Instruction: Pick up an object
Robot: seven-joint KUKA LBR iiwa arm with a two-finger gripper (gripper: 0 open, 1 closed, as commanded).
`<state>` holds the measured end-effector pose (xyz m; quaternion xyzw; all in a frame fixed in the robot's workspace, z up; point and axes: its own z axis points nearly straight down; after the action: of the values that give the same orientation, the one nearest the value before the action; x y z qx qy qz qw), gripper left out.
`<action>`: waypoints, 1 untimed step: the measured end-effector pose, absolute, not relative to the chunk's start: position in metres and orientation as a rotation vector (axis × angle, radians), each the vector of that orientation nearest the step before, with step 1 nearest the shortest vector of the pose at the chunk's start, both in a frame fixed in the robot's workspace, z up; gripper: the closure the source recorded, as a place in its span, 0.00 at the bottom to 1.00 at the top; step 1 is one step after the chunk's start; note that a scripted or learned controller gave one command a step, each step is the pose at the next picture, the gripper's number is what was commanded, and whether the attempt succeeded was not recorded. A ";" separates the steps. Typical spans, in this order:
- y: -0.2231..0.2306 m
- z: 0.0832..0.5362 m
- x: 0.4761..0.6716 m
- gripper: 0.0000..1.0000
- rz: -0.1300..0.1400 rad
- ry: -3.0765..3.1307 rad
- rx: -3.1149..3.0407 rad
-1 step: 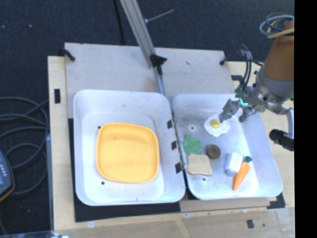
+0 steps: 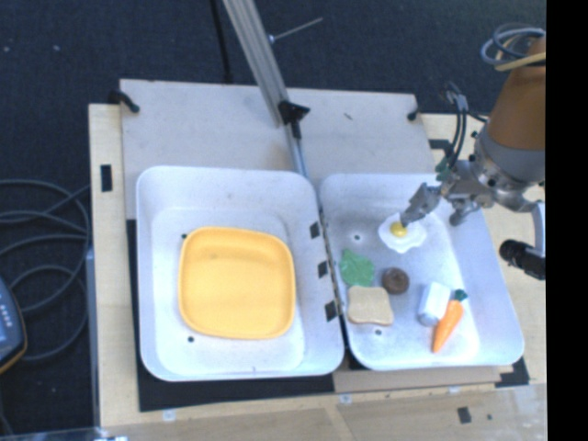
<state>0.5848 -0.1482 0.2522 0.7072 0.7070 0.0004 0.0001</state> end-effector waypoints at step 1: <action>-0.144 0.195 0.591 0.00 -0.004 2.223 2.224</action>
<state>0.5915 -0.1437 0.1948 0.7072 0.7070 -0.0014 -0.0014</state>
